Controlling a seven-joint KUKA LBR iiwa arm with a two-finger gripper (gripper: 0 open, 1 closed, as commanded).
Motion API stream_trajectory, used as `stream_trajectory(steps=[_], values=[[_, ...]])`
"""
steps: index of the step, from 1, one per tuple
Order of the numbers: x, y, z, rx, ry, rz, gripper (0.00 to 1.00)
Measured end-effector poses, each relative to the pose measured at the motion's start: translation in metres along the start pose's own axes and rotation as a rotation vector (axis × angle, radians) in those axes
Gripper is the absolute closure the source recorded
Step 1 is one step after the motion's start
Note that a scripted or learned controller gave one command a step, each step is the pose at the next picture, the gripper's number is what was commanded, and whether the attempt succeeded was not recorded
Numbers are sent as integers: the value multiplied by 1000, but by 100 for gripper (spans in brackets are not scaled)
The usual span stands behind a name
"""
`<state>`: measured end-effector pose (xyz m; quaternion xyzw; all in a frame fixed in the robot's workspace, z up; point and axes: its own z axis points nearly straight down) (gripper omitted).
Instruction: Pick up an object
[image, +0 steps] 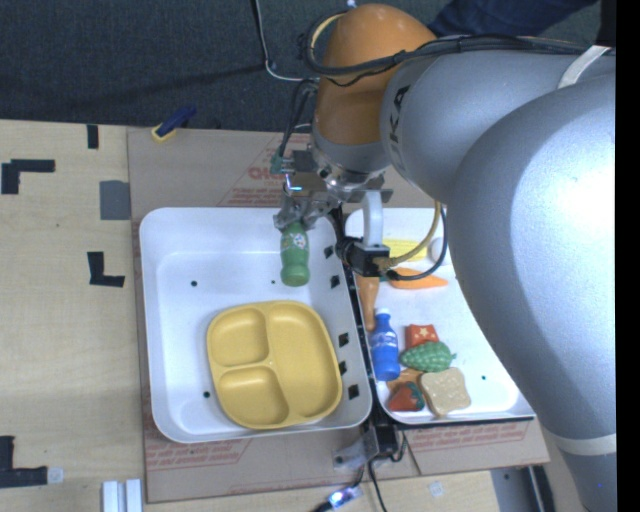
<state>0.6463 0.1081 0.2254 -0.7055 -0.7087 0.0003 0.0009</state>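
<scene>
A green bottle (294, 255) is seen pinched at its top between the fingers of the gripper (296, 222), hanging above the left bin (165, 300) near the yellow divided plate (273, 362). A shallow grip could let it slip or swing against the bin wall. Toy foods crowd the right bin (490, 375); brown cardboard (190, 170) underlies both.

The arm (520, 200) runs off the right and top edges and hides much of the right bin (500, 395). The green bottle's (294, 256) top is hidden under the gripper (300, 215). A yellow item (405, 248) and an orange one (420, 282) show only partly behind cables.
</scene>
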Motion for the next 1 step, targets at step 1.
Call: stream_trajectory(steps=[1], values=[[-19,6,-1,0,-1,4,100]])
